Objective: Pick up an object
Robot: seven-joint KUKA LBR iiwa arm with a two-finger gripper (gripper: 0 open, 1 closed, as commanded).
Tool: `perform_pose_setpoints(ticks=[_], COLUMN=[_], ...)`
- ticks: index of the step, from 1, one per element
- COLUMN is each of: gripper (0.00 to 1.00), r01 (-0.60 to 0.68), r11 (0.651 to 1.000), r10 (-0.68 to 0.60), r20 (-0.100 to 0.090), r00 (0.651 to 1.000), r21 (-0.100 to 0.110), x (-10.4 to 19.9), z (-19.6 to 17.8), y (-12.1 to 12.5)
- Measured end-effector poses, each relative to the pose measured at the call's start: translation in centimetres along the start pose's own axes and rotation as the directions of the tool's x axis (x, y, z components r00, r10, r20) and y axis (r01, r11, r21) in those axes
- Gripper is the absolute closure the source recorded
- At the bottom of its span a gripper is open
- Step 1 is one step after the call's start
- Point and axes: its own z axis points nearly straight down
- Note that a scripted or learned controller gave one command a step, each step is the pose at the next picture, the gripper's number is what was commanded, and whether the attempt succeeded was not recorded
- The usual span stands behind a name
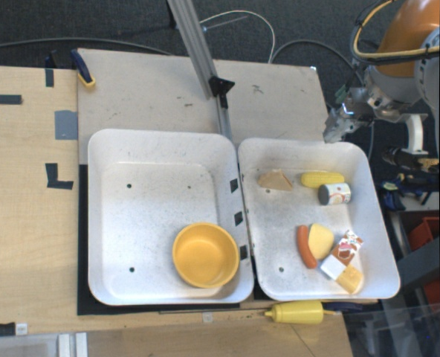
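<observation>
With tool grip unreadable above the right bin rim, best to drop straight over the isolated yellow corn, avoiding the crowded corner.

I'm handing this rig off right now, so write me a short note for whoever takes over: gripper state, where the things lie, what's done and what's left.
Gripper: above the far edge of the right bin, near its far right corner, with nothing between its fingers; open or shut is not clear.
Right bin: tan wedge, yellow corn, small can, orange sausage beside a yellow piece, small carton, cheese-like block.
Left bin: yellow bowl at its near right corner.
Yellow bottle lies on the bench in front of the right bin.
Done: nothing picked.
Left: descend, grasp one object, lift.
</observation>
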Motion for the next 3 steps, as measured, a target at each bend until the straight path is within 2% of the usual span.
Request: perform_pose_setpoints(ticks=[1,2,3], gripper=[1.00,1.00,1.00], r01=[0.001,0.005,0.006], r11=[1.000,1.000,1.000], r10=[-0.001,-0.004,-0.006], r20=[0.001,-0.002,-0.003], r00=[1.000,1.000,1.000], r21=[-0.002,0.006,0.006], x=[0.0,5.2,10.8], z=[-5.4,-3.8,-2.8], y=[0.1,-0.4,0.5])
